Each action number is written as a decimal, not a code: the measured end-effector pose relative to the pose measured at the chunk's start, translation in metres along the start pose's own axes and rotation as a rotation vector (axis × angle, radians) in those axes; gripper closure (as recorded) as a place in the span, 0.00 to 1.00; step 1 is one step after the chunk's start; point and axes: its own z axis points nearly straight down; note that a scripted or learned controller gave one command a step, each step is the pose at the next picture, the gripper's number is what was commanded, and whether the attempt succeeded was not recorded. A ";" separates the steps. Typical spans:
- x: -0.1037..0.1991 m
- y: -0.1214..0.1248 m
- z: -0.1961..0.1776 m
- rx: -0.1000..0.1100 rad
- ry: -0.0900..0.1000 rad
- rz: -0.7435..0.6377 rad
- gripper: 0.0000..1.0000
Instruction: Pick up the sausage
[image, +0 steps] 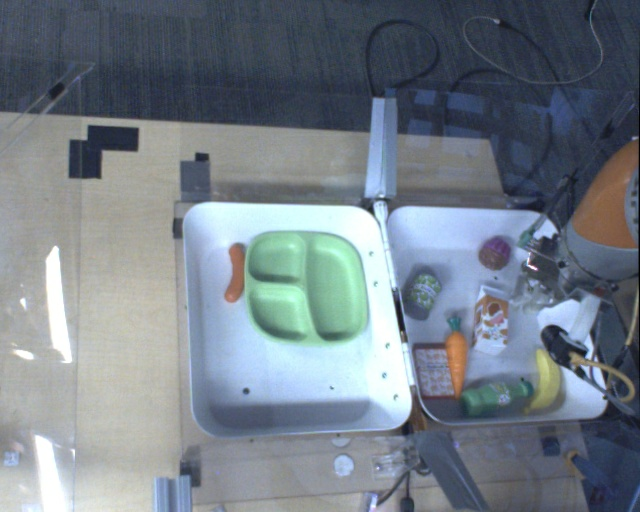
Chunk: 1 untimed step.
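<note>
- The claw (538, 262) hangs over the far right part of the right bin (440, 225), under the grey arm (610, 225) and its orange band; whether it is wide or narrow I cannot tell.
- The sausage (234, 273), orange-red and slim, lies well apart from the claw, across in the left bin (210, 380). It rests on the white floor just beside the left edge of the green divided plate (305, 285), its length running from the far side toward the near side.
- Just to the left of the claw sits a small purple round item (494, 252).
- Nearer the camera and left of the claw lies a small white and red carton (491, 320).
- Further left, near the wall between the bins, is a grey-green rounded item (422, 291).
- Toward the near side, an orange carrot (456, 356) lies beside a red patterned card (433, 370).
- Along the near wall of the right bin lie a green bottle (494, 396) and, at its right end, a yellow banana (546, 380), which is below the claw in the view.
- Both bins sit side by side on the pale wooden surface (110, 330).
</note>
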 end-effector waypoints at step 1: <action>-0.024 -0.018 -0.024 0.000 0.000 0.034 1.00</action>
